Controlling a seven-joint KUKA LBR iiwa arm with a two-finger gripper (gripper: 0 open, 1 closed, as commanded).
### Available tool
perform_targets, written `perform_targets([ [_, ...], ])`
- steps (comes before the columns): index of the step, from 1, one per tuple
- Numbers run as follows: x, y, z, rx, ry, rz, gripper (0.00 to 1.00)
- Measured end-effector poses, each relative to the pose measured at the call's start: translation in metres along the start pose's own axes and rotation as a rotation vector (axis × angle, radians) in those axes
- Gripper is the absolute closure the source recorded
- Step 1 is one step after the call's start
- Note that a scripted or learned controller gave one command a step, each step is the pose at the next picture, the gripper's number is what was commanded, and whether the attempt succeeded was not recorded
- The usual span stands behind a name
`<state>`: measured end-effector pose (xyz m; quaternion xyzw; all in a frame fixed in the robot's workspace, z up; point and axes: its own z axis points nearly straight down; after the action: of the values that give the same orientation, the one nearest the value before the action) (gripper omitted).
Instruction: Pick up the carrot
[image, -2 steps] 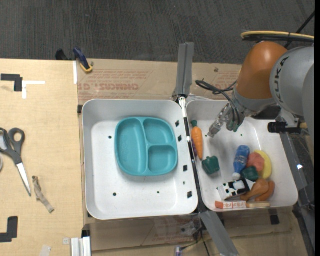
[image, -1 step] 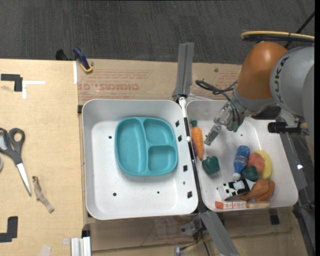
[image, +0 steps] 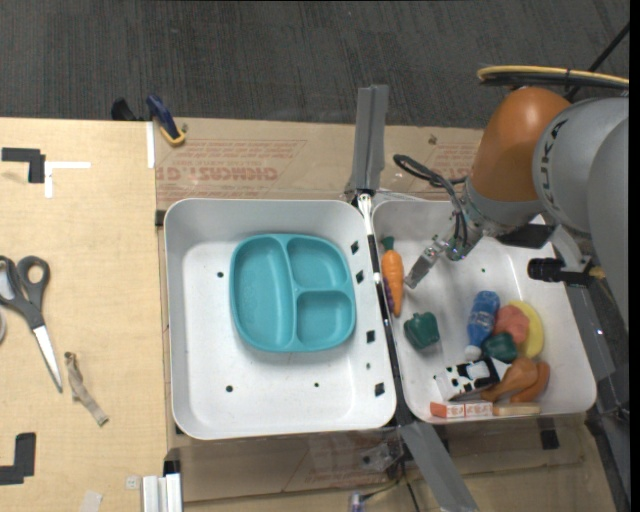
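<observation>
Camera view: grey arm (image: 560, 160) reaching in from the right over the right bin (image: 560, 405). Gripper (image: 425, 265) low, just right of the carrot, fingers slightly parted, holding nothing. Carrot (image: 393, 280) lying against that bin's left wall, long axis near-vertical in the picture, green top at the far end, tip pointing toward the near edge.

Faint red print, reversed and mostly unreadable, on the flattened brown cardboard sheet (image: 262, 160) behind the two white bins, plus part of dark lettering, seemingly "KUKA", on the grey robot arm casing (image: 590, 150) at right.
</observation>
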<state>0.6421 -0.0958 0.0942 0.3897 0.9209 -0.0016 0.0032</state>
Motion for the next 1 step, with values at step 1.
perform_targets([
  [1,0.0102,-0.0179,0.0032,0.006,0.007,0.677,0.0],
])
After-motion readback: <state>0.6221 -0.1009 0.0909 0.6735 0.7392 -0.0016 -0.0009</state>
